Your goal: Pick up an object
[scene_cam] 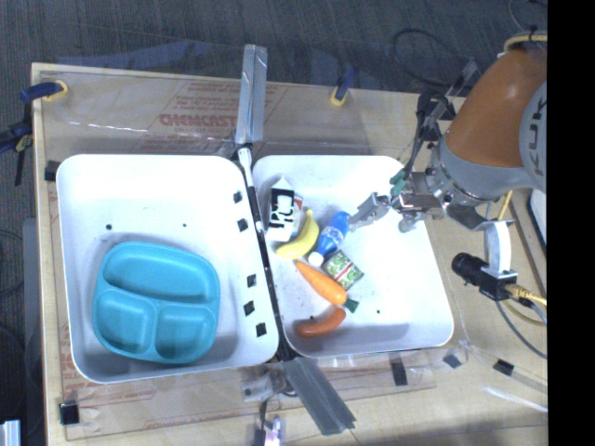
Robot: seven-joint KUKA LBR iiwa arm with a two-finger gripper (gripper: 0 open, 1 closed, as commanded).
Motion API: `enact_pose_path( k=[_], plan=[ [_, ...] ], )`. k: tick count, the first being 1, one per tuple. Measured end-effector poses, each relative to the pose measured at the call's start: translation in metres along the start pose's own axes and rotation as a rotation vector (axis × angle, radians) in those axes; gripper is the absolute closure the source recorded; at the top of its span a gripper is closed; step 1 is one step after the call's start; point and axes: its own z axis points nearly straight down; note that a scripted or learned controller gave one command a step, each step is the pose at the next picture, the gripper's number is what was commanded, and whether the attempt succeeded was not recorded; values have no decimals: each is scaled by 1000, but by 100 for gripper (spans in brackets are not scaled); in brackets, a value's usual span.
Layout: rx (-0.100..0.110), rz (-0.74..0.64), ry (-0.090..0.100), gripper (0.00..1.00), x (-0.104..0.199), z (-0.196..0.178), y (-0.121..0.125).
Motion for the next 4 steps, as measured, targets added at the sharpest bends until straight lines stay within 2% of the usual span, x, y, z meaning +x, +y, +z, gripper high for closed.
enact_pose_path(
  k=[1,2,3,4],
  plan=[
    [-20,-141,-6,0,37,153,3],
    [-22,-410,-10,0,38,166,20],
    [-25,-412,-14,100,36,154,22],
    [-25,-412,-14,0,36,154,22]
  ],
)
